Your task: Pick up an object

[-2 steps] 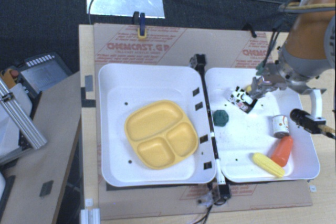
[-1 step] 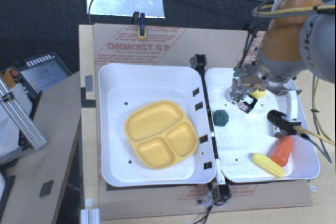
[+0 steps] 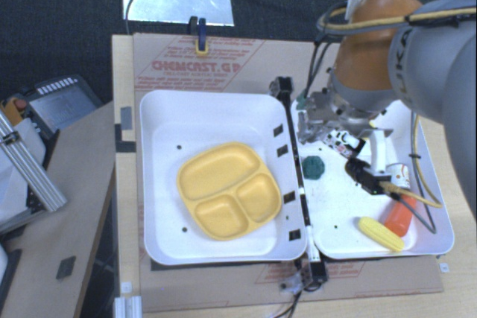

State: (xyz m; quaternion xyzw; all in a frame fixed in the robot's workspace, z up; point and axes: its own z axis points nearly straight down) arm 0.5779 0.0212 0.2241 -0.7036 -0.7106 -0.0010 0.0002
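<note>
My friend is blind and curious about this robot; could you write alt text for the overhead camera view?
A grey robot arm with an orange band reaches from the right, its gripper over the right white bin, above a small green object. That bin also holds a yellow corn cob and an orange carrot-like piece. The left bin holds a yellow divided plate.
</note>
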